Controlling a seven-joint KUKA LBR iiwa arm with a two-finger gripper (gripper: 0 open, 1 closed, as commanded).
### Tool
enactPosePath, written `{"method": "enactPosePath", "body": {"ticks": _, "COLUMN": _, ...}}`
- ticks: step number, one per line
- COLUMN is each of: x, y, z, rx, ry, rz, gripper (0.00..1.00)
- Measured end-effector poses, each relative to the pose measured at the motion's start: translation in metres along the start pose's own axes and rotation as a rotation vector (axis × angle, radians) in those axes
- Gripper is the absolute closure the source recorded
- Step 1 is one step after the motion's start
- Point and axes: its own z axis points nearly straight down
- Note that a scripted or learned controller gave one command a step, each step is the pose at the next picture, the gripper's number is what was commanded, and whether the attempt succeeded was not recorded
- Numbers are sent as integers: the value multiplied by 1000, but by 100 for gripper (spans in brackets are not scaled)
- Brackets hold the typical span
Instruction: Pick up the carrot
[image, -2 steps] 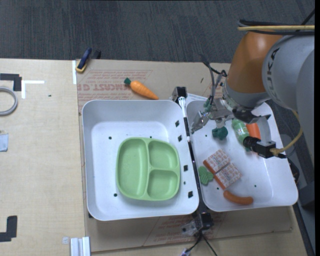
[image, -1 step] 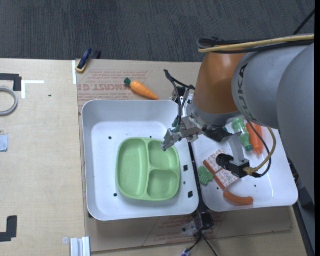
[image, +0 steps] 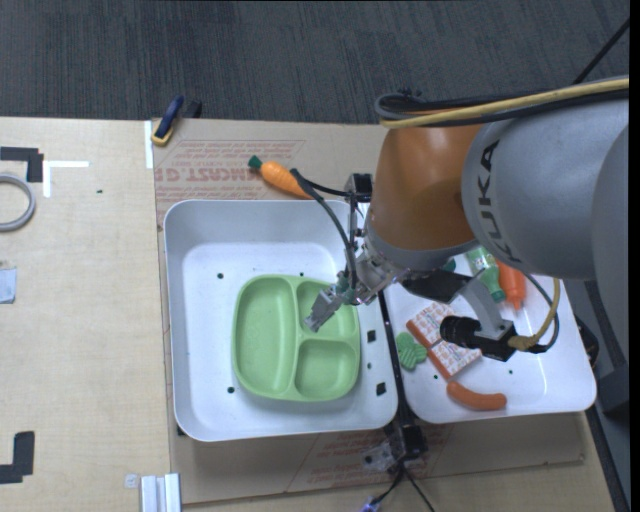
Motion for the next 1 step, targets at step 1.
{"method": "enactPosePath", "body": {"ticks": 1, "x": 68, "y": -2, "z": -11, "rx": 0, "ry": 0, "rz": -94, "gripper": 0}}
